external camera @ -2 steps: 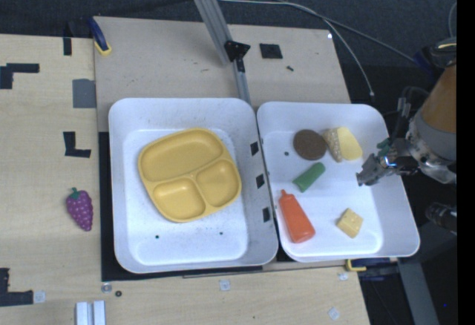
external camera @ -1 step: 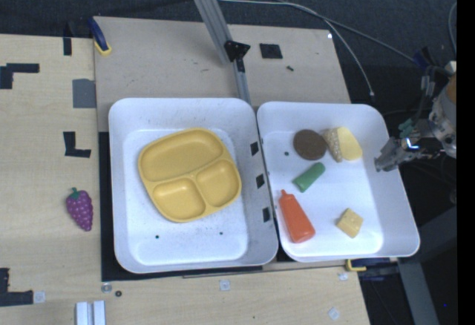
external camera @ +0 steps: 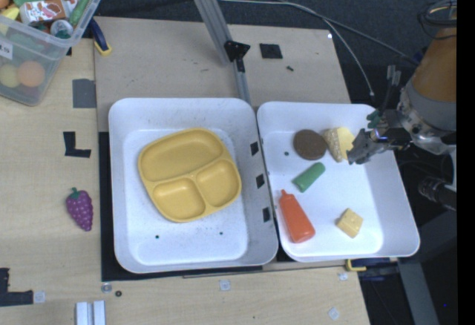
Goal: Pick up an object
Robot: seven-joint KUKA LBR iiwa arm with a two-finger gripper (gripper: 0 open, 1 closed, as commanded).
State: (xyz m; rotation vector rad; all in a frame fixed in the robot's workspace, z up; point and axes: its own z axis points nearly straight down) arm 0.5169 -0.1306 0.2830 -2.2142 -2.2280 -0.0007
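The tool [external camera: 361, 150] is seen low in the right bin [external camera: 393, 197], just right of a pale yellow wedge [external camera: 341, 142]; its grip cannot be told. Beyond lie a brown disc [external camera: 309, 144], a green cylinder [external camera: 308, 176], an orange bottle [external camera: 296, 218] and a yellow cube [external camera: 349, 222].

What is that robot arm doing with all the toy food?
The gripper is low in the right bin, beside a pale yellow piece and a brown round piece. A green piece, orange bottle and yellow chunk lie nearby. The left bin holds a yellow divided plate.
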